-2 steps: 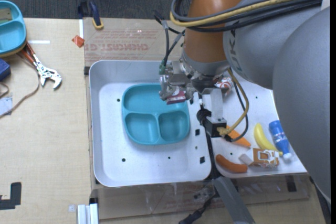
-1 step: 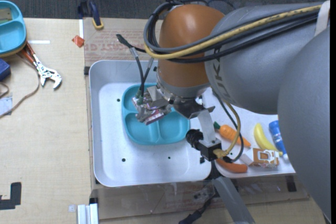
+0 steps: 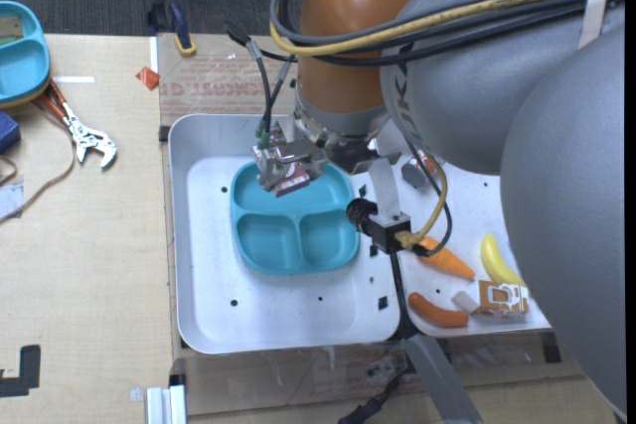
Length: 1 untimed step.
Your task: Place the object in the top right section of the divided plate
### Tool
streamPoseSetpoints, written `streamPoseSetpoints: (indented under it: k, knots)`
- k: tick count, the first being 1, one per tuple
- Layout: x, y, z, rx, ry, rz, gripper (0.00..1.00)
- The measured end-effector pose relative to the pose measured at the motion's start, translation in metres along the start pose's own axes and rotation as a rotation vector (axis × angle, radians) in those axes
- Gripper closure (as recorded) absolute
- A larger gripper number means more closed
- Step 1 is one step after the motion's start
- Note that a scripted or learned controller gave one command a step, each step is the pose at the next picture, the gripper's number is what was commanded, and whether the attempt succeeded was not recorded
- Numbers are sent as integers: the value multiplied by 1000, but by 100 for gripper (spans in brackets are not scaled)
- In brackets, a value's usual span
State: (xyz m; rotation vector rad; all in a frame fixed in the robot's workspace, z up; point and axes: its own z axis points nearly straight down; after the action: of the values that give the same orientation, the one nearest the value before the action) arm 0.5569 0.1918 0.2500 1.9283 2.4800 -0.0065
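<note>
The hand [image 3: 283, 166] hangs low over the far part of the blue divided plate [image 3: 293, 233], which sits in the left white bin [image 3: 199, 313]. Something small and reddish-dark [image 3: 291, 180] shows at the hand's tips, right at the plate's far wide section, but the metal parts crowd it too closely to tell whether the hand is clenched on it, released from it, or merely above it. If that scrap is the task's object, it lies directly under the hand, touching or just off the plate's far compartment; its shape and material are too small to read.

Judging by its size against the plate, it is likely light, and a small thing of that sort would slide easily on the smooth plastic. A grip across its narrow middle, fingers closing from either side, looks the safest hold; a pinch at an edge could flick it out of the compartment. The plate itself seems light and may shift in the bin if the hand presses on its rim.

Away to the hand's right, in the other white bin [image 3: 467, 189], lie an orange carrot-like toy [image 3: 449, 260], a yellow banana-like toy [image 3: 497, 258], a reddish sausage-like piece [image 3: 437, 311] and a small printed box [image 3: 504, 299], all well apart from the hand. On the table [image 3: 79, 263] far to the hand's left lies a wrench [image 3: 89, 142].
</note>
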Motion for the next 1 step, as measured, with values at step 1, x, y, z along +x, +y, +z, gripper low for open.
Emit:
streamPoseSetpoints:
  k: [1]
  knots:
    - [8, 1, -4, 0, 0, 14, 100]
